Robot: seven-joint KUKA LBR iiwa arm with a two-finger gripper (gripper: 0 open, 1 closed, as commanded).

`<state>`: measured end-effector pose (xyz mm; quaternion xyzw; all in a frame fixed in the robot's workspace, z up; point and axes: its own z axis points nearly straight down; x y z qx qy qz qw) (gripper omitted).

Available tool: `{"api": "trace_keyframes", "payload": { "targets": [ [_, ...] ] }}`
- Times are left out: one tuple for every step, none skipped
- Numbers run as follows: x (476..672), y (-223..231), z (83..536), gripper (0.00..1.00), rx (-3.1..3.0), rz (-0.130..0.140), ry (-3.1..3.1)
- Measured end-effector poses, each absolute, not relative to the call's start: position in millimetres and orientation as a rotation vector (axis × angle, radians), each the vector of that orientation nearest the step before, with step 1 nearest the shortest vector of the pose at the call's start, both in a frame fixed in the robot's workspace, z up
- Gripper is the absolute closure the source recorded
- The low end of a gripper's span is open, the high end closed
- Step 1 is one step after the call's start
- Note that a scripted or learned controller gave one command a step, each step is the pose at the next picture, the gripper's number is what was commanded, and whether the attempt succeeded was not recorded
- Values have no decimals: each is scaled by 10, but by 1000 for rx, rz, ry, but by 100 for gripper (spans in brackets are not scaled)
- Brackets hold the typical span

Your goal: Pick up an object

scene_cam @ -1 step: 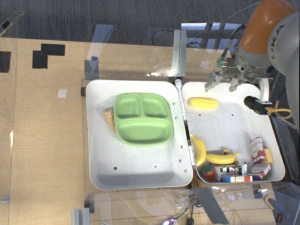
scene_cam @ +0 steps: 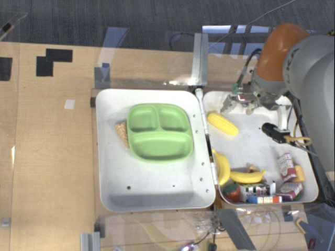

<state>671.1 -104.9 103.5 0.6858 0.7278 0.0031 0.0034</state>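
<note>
The hand (scene_cam: 238, 107) hangs open and empty near the corn (scene_cam: 222, 123) — lower squarely across its middle before closing.

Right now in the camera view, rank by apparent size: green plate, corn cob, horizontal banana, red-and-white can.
1. green plate, clearly largest.
2. corn cob and horizontal banana: look alike, not ranked.
3. red-and-white can, smallest.

The grey arm (scene_cam: 314, 61) comes in from the right and bends down at its orange band (scene_cam: 277, 51), its gripper (scene_cam: 239, 104) hanging low with both fingers spread apart, gripping nothing.
</note>
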Motion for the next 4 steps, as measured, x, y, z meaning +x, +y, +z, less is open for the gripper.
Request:
{"api": "trace_keyframes", "payload": {
  "targets": [
    [6133, -858, 904, 0, 2149, 14, 2279],
    [6165, -831, 1034, 100, 2146, 29, 2275],
    [6381, -1434, 888, 100, 2322, 11, 2102],
    [6537, -505, 1871, 100, 2364, 9, 2062]
  ]
}}
